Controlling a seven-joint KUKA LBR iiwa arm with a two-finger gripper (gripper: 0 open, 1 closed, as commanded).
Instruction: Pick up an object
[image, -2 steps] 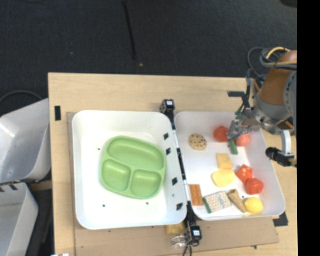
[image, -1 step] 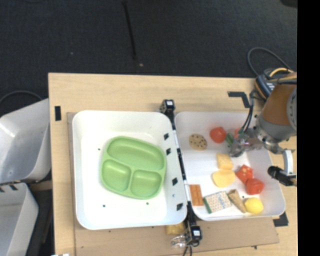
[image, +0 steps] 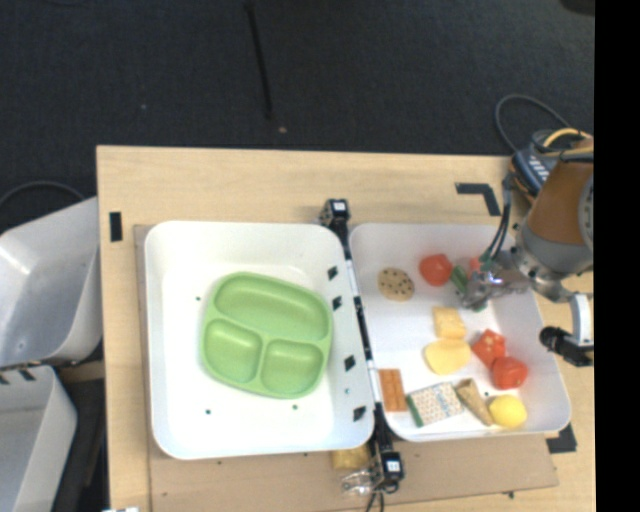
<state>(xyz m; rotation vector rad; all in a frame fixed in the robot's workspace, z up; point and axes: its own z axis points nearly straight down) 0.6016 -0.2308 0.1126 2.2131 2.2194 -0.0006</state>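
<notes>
The right bin holds several toy foods: a round cookie, a red tomato, a yellow cheese block, a pale yellow piece, two red pieces, a lemon, a patterned packet and an orange bar. My gripper hangs low over the bin's upper right part, just right of the tomato, beside a small green item. Nothing shows between its fingers.
In the left bin lies a green divided plate. The arm comes in from the right over the right bin's far corner. Clips run along the divider between the bins. A cable loops behind the arm.
</notes>
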